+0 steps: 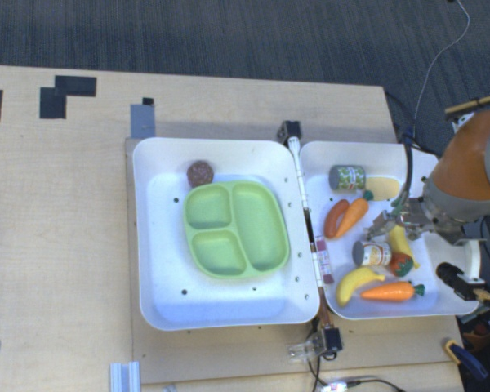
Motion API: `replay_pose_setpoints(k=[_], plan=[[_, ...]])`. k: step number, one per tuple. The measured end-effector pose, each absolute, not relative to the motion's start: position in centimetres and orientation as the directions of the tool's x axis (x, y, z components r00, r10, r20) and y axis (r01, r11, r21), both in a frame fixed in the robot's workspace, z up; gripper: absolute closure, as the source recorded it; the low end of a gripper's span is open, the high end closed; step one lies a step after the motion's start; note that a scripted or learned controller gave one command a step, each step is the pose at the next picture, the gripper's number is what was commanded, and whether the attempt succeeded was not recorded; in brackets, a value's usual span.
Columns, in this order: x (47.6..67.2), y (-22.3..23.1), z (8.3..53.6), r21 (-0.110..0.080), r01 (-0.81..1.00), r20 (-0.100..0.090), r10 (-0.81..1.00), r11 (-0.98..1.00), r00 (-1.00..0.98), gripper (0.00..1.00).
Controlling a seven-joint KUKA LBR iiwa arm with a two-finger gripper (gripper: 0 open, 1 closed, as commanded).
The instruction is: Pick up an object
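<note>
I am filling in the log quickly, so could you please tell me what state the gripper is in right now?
Gripper: over the right bin, above the toy food; open or shut, or holding anything, cannot be told.

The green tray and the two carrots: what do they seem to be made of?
The green tray looks like moulded plastic with a matte finish: one even colour, rounded compartments, soft shine. The two carrots also look like plastic, probably toys: uniform bright orange, smooth skin. I cannot tell whether they are hard or soft.
</note>
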State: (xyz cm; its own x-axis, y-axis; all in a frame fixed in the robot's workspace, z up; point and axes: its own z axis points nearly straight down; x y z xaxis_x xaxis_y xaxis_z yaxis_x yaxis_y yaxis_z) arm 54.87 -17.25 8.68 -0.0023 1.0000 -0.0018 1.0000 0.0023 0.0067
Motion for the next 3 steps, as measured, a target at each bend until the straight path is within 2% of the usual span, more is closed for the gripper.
replay_pose_setpoints(k=[1,2,3], plan=[[55.1,-17.3,9.9,0.013,1.000,-0.003,1.000,0.004,-0.003,1.00],[57.0,-11.9,20.7,0.006,1.000,0.000,1.000,0.006,-0.006,1.00],[52.9,-8.4,22.7,0.003,1.000,0.000,1.000,0.007,-0.007,1.00]])
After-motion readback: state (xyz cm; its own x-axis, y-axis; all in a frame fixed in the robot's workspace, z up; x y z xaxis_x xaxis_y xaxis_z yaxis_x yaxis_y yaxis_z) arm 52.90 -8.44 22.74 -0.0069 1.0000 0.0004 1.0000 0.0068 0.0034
